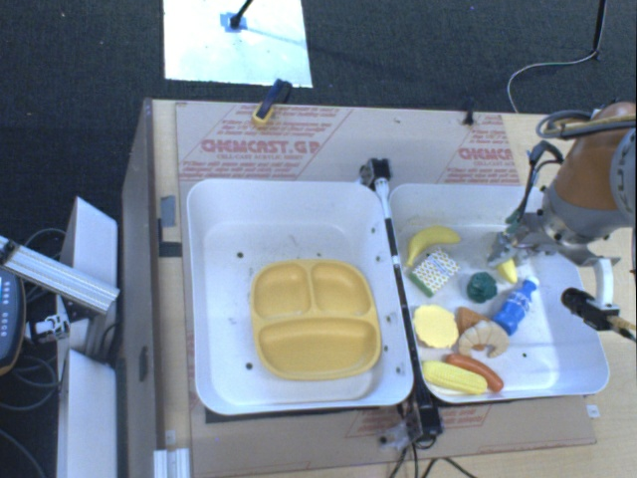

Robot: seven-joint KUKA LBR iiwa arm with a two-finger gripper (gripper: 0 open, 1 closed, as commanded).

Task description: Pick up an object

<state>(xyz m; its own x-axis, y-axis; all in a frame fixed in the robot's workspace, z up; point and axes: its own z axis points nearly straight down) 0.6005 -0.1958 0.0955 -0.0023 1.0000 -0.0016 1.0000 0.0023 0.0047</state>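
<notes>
Toys sit clustered in the right bin point(597, 371), right of the yellow tray point(316, 319): banana point(433, 240), croissant point(484, 339), blue bottle point(515, 307). Gripper point(515, 250) hangs just above a small yellow piece point(508, 271), up-right of the bottle. Jaw state can't tell.

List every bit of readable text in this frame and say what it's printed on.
"CHEMCAST GP": red print on the brown protective sheet under the bins, at the left behind the left bin.
The same red print repeats at the right, about; part hidden, not fully readable.
Finer red lines around both: too small to read.
Blue bottle and checkered box: no legible text.
</notes>
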